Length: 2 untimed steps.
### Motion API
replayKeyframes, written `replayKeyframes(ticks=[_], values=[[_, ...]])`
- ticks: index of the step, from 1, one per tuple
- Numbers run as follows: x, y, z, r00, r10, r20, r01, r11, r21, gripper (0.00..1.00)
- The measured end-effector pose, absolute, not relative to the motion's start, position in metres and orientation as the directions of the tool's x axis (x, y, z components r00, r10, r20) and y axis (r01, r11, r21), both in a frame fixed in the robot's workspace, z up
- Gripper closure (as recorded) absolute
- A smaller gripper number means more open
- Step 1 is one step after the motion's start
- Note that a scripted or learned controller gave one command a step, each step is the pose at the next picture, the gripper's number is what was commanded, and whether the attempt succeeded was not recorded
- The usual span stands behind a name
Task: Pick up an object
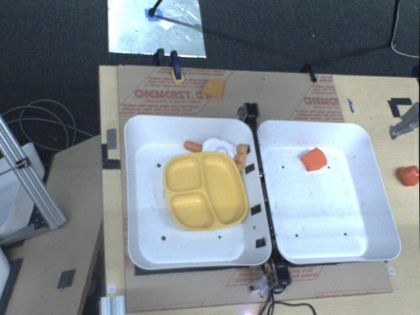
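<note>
Surface [164, 87] w/ two white bins side by side. Left bin [141, 176]: yellow divided plate [203, 192] at centre; behind it a white cup-like item [220, 146], small orange piece [193, 146] to its left, tan piece [242, 154] by the right wall. Right bin [341, 241]: orange block [314, 159] near the back, nothing touching it. Grey bit of arm [405, 125] at right edge, beside another orange bit [409, 175]; pincer state: can't tell.

The counter [367, 97] carries two white bins touching side by side. Taking the left bin [141, 169] as landmark: the right bin [367, 195] adjoins it, a shiny metal sheet [156, 17] lies beyond it on the dark floor, and coiled cables [39, 126] lie to its left.
</note>
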<state>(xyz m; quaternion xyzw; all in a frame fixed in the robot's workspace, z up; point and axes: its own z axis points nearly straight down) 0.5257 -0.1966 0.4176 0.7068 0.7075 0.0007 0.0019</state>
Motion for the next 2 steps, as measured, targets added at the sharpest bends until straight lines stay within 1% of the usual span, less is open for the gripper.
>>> replayKeyframes(ticks=[2], values=[[0.5257,-0.1966,0.4176,-0.001,1.0,-0.002,1.0,0.001,0.004,0.0]])
